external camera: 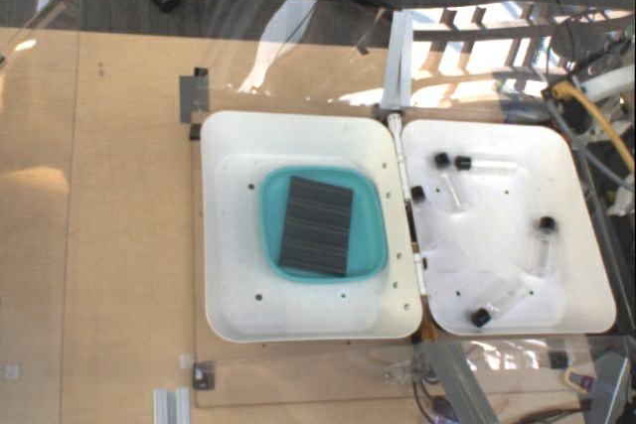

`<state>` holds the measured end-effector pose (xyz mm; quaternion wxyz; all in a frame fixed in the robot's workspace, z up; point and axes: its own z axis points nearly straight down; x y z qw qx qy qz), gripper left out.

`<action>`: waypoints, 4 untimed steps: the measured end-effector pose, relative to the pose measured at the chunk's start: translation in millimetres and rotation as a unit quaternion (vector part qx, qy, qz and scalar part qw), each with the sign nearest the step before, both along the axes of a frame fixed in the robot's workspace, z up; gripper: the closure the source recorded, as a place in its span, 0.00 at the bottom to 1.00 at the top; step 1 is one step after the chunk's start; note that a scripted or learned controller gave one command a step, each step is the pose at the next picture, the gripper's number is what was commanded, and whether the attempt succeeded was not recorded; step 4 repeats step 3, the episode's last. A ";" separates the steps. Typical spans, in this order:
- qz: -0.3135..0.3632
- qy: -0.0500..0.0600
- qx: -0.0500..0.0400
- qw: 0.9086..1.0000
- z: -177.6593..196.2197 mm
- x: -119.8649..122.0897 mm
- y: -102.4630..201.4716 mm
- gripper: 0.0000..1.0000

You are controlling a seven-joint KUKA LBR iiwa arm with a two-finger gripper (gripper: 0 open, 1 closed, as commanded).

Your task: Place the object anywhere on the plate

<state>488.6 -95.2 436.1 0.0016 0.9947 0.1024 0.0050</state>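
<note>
Well, there it sat: the dark ribbed block (316,228) lay flat on the teal plate (371,225), right in the plate's middle, with a band of bare teal showing on every side. The band was narrowest along the plate's far and near edges and wider at its left and right edges. The block's long axis ran from the plate's far edge to its near edge, the far end leaning a touch to the right, and its ribs crossed the short way.

The plate itself sat central in the left bin (224,213), with white floor open all round it, broadest toward the bin's left edge and near corners.

Across the divide, the right bin (588,248) carried clear vials with black caps: a pair (452,176) near its far left corner, one (545,243) by its right edge, one (497,303) along its near edge, well apart, the bin's centre open.

As for the gripper, clenched or released could not be told.
</note>
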 end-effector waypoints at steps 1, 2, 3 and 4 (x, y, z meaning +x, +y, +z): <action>0.000 0.000 0.000 1.000 0.0 0.0 0.0 0.00; 0.000 0.000 0.000 1.000 0.0 0.0 0.0 0.00; 0.000 0.000 0.000 1.000 0.0 0.0 0.0 0.00; 0.000 0.000 0.000 1.000 0.0 0.0 0.0 0.00</action>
